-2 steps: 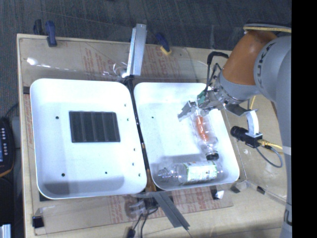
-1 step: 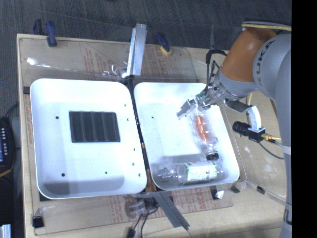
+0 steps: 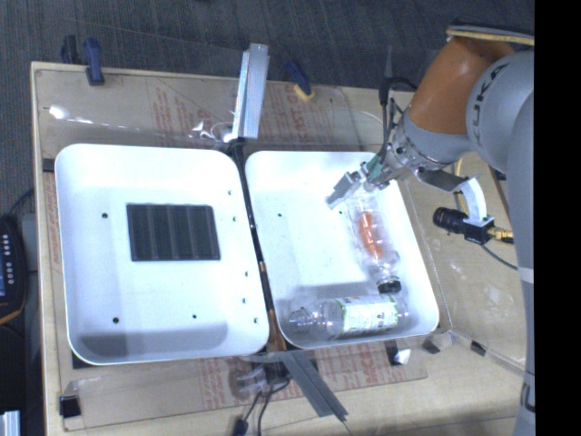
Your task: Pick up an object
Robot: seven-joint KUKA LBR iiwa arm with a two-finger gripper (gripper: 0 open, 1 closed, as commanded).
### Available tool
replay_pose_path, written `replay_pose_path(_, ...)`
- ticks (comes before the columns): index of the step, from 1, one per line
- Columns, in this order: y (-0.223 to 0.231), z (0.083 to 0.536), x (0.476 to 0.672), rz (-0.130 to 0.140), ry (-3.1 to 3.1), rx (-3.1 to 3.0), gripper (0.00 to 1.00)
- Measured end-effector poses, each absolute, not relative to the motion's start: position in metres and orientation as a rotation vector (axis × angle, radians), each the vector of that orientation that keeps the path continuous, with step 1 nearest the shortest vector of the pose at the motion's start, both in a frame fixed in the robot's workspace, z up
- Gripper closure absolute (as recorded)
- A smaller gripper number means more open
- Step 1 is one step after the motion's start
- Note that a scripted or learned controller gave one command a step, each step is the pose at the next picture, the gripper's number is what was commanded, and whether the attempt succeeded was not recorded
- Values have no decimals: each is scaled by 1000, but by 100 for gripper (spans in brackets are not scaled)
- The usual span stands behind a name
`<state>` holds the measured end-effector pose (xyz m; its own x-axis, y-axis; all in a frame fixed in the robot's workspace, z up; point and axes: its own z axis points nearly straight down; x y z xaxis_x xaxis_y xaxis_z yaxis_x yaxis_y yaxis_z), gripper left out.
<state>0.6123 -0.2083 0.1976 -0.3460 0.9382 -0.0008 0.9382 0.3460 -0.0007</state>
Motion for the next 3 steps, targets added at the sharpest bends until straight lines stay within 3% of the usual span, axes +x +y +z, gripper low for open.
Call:
replay_pose_path(1, -210, 251, 632, -1, 2596, 1768, 0)
replay_pose_path(2, -209, 212, 595, -2, 2679, 1645, 0)
replay_pose_path(3, -211, 297, 601, -1, 2686, 1625, 0)
